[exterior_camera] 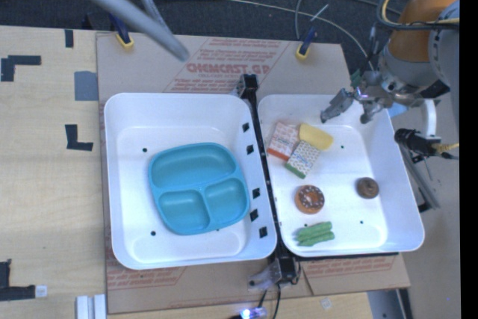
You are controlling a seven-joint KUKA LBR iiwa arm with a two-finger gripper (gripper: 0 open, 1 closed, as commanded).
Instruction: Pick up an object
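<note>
End effector [349, 105] hangs open and empty over the right bin's [396, 183] far rim; we judge the yellow block [316, 137] the nearest pick, lying just below-left of it beside the checkered packets [294, 149].

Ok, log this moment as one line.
two-finger gripper: open, holding nothing, above right white bin's far edge | right bin contents: untouched | blue divided plate: left bin
</note>
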